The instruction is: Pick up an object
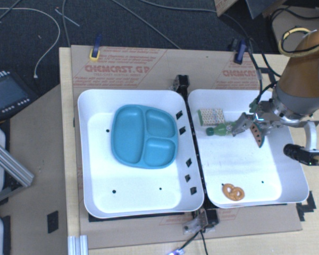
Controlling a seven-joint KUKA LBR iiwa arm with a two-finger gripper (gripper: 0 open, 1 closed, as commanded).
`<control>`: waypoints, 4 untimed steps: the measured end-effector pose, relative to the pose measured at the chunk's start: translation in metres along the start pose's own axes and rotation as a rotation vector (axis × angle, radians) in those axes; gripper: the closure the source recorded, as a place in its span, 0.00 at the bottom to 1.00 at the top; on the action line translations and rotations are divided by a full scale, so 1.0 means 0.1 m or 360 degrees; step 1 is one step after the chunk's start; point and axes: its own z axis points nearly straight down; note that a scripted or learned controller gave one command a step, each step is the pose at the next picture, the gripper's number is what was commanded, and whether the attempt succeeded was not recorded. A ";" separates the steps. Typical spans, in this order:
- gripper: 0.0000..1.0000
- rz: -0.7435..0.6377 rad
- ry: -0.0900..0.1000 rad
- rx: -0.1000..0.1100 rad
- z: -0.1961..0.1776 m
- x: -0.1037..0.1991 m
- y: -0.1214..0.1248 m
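claw: fingers spread wide, nothing between them, low in the right bin
green bottle: lying just left of the claw
patterned packet: right behind it
pretzel: near front edge
blue divided plate: left bin

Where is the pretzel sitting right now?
The pretzel lies near the front edge of the right bin, well below the green object and the gripper.

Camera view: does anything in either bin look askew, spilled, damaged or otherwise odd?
Nothing stands out. The blue divided plate lies flat in the left bin. In the right bin, a small sponge-like pad, a green object beside the gripper, and a pretzel lie apart, none visibly broken or spilled.
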 end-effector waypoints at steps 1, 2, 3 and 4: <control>0.00 0.0000 0.0002 0.0000 0.59 0.07 -0.05; 0.00 -0.0001 0.0000 -0.0003 0.94 0.08 -0.05; 1.00 0.0000 0.0000 -0.0010 0.81 0.08 -0.04; 1.00 0.0001 -0.0005 -0.0018 0.24 -0.02 -0.05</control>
